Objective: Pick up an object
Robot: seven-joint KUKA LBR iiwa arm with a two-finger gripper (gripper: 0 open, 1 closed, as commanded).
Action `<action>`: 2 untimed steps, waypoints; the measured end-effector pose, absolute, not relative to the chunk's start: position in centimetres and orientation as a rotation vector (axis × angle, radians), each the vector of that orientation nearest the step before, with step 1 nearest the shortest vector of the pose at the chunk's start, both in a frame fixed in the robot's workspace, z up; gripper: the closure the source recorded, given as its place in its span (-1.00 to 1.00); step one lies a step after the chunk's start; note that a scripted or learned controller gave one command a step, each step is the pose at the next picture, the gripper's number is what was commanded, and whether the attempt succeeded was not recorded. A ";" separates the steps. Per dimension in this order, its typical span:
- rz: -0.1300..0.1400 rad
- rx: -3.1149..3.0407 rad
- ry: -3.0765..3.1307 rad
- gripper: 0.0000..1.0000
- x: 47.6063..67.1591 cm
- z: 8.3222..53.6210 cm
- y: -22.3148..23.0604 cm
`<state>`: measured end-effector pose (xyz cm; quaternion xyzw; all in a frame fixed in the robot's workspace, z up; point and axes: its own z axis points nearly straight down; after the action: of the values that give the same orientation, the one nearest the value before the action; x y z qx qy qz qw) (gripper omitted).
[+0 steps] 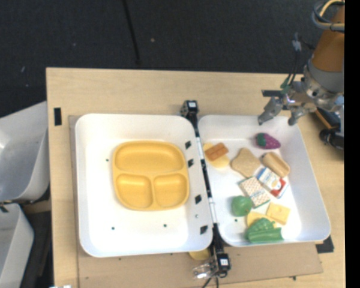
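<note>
My gripper (282,115) hangs over the far rim of the right bin (312,209), open, its two fingers spread with nothing between them. Just below and left of it lies a purple grape bunch (267,140). Further down the bin I see a small orange-brown piece (216,153), a toast slice (246,161), a bread roll (275,164), a red-and-white packet (269,180), a checkered cracker (252,189), a green round piece (241,206), a yellow cheese wedge (278,213) and a green leafy vegetable (264,231).
The left bin (96,227) holds a yellow divided plate (150,174). A black-clipped divider (201,179) runs between the bins. The wooden bench (138,89) shows bare around them. A white object (15,155) stands off the bench at the left.
</note>
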<state>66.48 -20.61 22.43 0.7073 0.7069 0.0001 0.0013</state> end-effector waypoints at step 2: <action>0.006 2.210 2.216 1.00 63.5 11.7 -23.1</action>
<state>63.50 -23.11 11.68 0.7062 0.7080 0.0019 0.0060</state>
